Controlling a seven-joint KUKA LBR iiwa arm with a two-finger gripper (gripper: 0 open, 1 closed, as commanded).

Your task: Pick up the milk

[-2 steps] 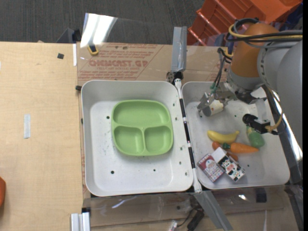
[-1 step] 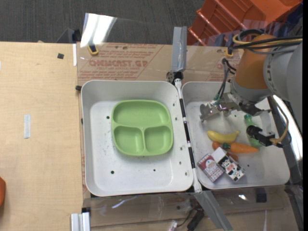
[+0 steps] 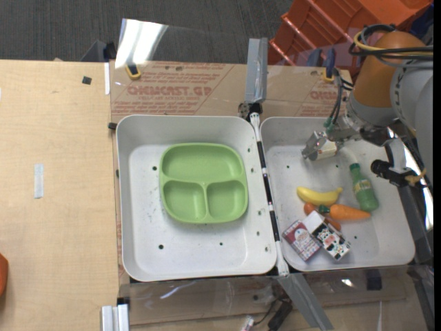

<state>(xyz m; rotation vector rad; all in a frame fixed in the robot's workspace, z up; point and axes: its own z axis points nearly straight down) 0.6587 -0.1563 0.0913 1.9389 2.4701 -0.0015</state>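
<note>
The milk [image 3: 331,242] is a small carton with a black-and-white cow pattern, lying on its side near the front edge of the right bin [image 3: 386,254]. A pink-and-white carton [image 3: 300,240] lies touching it on the left. My gripper [image 3: 318,147] hangs over the back part of the right bin, well behind the milk and apart from it, with nothing visibly held. The grey arm with its orange band [image 3: 382,71] comes in from the upper right.
In the right bin, a banana [image 3: 319,195], a carrot [image 3: 348,213] and a green bottle [image 3: 363,187] lie between the gripper and the milk. The left bin [image 3: 138,247] holds a green divided plate [image 3: 204,182]. A raised rim [image 3: 265,185] separates the bins.
</note>
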